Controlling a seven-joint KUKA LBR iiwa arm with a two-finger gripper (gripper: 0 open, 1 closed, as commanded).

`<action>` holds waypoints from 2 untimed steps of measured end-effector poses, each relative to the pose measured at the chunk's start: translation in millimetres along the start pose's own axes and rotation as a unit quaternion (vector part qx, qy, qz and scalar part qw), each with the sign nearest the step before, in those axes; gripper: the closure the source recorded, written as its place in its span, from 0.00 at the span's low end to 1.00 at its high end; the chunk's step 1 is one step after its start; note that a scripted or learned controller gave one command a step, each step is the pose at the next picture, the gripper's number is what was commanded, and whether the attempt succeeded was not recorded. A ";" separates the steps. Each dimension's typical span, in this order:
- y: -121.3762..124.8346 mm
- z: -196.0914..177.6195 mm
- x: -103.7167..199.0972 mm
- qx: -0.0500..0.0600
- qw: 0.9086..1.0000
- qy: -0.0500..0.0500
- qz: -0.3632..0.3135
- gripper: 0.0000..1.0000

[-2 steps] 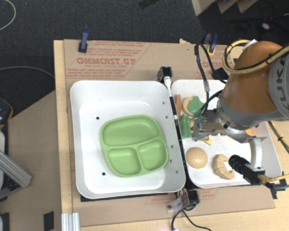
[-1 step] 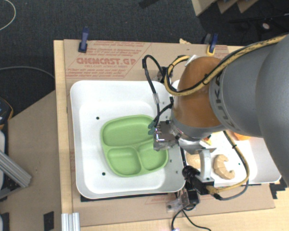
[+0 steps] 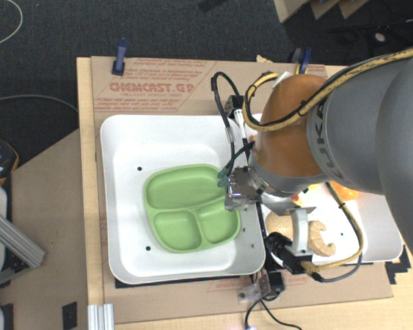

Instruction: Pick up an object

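A light green divided plate (image 3: 189, 207) with three compartments lies in the left white bin (image 3: 124, 150). My gripper (image 3: 231, 190) hangs at the plate's right rim, near the wall between the two bins, below the orange band (image 3: 289, 133) of the arm. The grey arm covers most of the right bin (image 3: 378, 243). In that bin a tan curved wooden piece (image 3: 322, 239) lies near the front, and part of an orange object (image 3: 344, 191) shows under the arm.
Black cables (image 3: 224, 98) loop off the wrist above the left bin's back right corner. The bins rest on a brown board (image 3: 158, 81) held by blue clamps (image 3: 119, 56). More cable and a connector (image 3: 289, 256) hang at the front between the bins.
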State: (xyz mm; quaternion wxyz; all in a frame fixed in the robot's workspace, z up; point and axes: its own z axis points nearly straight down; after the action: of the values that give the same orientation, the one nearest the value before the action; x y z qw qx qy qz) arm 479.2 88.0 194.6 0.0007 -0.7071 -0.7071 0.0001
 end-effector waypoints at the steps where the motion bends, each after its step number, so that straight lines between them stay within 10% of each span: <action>1: 16.4 -135.1 2.9 -0.009 1.000 0.001 -0.001 1.00; 2: 0.1 -260.3 37.1 -0.008 1.000 0.002 -0.004 1.00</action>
State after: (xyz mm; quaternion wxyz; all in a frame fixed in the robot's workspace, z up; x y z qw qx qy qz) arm 479.6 124.9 454.9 -0.0035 -0.7046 -0.7096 -0.0076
